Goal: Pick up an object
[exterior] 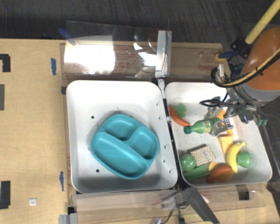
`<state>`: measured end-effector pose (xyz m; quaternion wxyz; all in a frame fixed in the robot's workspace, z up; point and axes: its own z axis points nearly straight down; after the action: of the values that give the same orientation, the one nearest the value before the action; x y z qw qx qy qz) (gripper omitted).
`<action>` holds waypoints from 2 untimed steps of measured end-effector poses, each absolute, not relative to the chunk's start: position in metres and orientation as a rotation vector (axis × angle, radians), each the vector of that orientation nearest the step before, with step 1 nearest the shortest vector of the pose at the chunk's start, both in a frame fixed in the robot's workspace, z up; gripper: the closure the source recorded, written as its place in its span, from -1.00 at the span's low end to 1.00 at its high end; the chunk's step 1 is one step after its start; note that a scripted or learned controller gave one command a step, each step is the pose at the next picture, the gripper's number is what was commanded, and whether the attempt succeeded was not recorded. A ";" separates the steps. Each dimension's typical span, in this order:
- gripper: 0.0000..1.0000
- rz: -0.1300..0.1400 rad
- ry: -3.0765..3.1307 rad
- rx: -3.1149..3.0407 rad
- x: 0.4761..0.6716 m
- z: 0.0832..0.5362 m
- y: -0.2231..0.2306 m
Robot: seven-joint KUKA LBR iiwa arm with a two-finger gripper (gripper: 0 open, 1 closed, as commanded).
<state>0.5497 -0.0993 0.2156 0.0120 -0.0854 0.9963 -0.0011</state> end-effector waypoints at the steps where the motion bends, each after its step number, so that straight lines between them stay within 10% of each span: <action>1: 1.00 0.000 3.120 -0.328 0.496 0.228 -0.070; 2: 1.00 -0.001 3.113 -0.330 0.498 0.239 -0.069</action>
<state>0.4981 -0.0686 0.2385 0.0058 -0.1053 0.9944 -0.0004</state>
